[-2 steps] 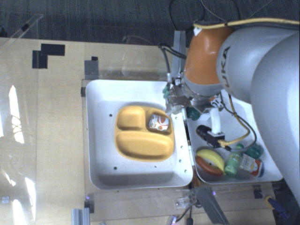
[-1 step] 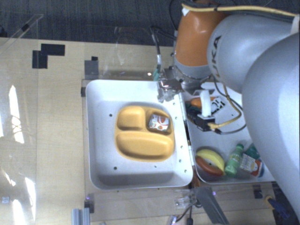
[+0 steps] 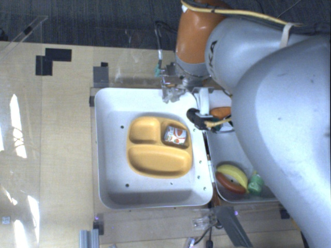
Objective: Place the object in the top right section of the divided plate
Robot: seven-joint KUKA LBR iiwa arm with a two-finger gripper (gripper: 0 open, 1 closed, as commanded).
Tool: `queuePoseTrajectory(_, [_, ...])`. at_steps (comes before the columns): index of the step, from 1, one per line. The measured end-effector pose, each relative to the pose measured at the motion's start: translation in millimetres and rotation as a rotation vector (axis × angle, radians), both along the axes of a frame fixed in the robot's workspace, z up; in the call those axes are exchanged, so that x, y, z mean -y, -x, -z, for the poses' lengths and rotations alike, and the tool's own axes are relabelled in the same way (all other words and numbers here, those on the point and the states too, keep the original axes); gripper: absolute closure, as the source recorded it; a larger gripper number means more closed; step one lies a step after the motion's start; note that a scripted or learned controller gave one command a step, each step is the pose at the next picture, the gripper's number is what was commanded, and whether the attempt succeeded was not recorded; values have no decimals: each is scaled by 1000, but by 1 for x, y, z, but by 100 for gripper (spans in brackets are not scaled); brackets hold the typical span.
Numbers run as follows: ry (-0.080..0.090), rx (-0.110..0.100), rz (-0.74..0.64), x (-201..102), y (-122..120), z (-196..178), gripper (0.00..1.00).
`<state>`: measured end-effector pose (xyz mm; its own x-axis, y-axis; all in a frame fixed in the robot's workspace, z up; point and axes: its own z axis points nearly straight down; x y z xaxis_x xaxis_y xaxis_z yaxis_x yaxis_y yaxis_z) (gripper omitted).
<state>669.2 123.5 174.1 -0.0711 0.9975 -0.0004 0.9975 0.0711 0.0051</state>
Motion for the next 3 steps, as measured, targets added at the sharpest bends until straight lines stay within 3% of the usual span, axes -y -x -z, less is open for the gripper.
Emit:
queuePoseTrajectory(1, [0,3,-190,-17,-1,-45,100])
queuePoseTrajectory(2, [0,3,-190,-17,0,-45,0])
queuePoseTrajectory(3, [0,-2,-94,27,0,-11,0])
